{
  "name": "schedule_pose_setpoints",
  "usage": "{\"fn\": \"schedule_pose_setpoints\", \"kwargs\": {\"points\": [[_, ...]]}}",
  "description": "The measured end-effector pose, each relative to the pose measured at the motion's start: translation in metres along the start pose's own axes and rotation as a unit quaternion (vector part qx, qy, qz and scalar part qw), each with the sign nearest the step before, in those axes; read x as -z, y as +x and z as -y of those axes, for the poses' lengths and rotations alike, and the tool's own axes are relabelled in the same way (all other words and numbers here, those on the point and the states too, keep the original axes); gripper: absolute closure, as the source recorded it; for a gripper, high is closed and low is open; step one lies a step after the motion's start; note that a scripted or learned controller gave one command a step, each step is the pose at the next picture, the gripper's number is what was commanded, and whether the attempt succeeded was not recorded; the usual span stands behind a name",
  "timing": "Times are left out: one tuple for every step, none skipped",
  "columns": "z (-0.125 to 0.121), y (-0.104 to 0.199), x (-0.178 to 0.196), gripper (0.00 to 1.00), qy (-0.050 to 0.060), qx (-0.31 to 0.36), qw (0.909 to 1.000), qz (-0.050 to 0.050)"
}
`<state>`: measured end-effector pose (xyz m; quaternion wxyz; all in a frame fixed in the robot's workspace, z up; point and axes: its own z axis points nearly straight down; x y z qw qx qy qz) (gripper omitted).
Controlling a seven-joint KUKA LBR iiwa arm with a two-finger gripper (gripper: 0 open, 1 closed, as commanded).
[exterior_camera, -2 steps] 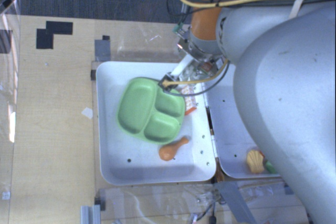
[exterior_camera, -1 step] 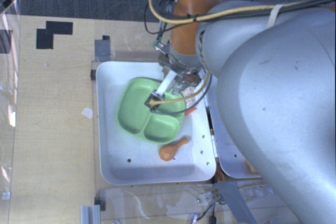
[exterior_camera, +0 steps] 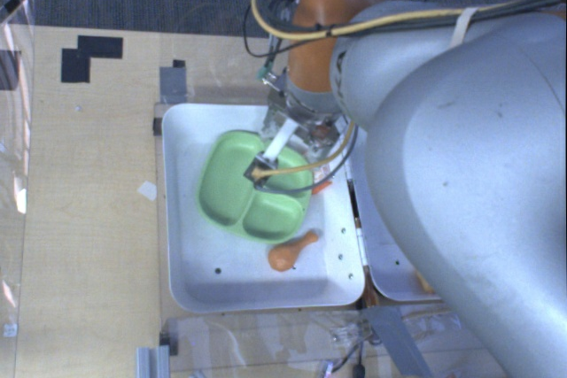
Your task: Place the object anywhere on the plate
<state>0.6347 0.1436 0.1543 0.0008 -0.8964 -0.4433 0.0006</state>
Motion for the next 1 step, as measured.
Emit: {"fn": "schedule_pose_setpoints", "kwargs": {"points": [[-0.0009,0.0009,0.0092,1.0,0.001,0.001,1.0,0.0]]}}
